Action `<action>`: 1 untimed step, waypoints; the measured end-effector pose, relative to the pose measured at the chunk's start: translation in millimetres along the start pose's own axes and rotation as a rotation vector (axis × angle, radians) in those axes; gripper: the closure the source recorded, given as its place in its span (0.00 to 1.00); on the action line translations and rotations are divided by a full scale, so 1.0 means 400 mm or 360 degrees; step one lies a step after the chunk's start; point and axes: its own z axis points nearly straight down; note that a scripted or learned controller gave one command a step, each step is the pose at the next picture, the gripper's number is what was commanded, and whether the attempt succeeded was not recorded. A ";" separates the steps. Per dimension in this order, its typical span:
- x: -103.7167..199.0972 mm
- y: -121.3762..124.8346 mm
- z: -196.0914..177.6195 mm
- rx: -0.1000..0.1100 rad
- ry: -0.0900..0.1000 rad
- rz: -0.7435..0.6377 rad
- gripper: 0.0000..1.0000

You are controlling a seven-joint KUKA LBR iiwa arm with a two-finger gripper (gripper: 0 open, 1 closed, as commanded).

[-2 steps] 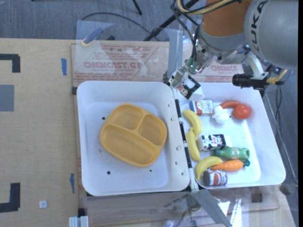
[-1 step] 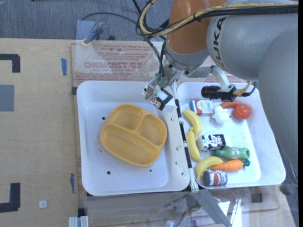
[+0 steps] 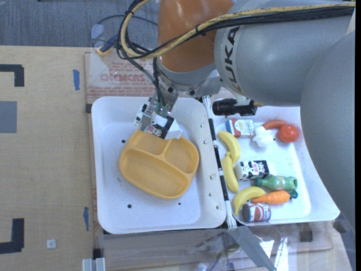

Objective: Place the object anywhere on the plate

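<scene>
Tool (image 3: 153, 119) sits at upper centre of the frame, over the upper edge of the yellow plate (image 3: 159, 164) in the left bin (image 3: 107, 151), w/ the grey arm (image 3: 271, 44) and its orange band (image 3: 189, 27) coming in from upper right. Can't tell how far open the tool is, nor whether it has anything: there's a dark and white shape right under it, touching the plate's upper rim, which may be the object or just tool parts, too small and cluttered to say. So the task's thing can't be placed w/ certainty; prob. at or beneath the tool, by the plate's top edge. Risks, as I judge: if a release happens here the item may land on the rim and slide off into the bin, since the tool is over the edge and not the plate's middle; the plate is light-looking and could get nudged or tipped if the tool presses on its rim; cables near the wrist could snag. Count: 1 plate w/ 3 compartments, 2 bins. Right bin (image 3: 316, 202) holds 3 bananas (image 3: 229, 145), 1 carrot (image 3: 273, 197), 1 green bottle (image 3: 275, 182), 1 can (image 3: 256, 212), 1 tomato (image 3: 288, 132), 1 small red-and-white carton (image 3: 243, 127), 1 dark-and-white carton (image 3: 254, 168), 1 white lump (image 3: 262, 136).
</scene>
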 end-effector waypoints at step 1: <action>-0.001 0.000 -0.001 0.0000 0.0000 0.0001 0.00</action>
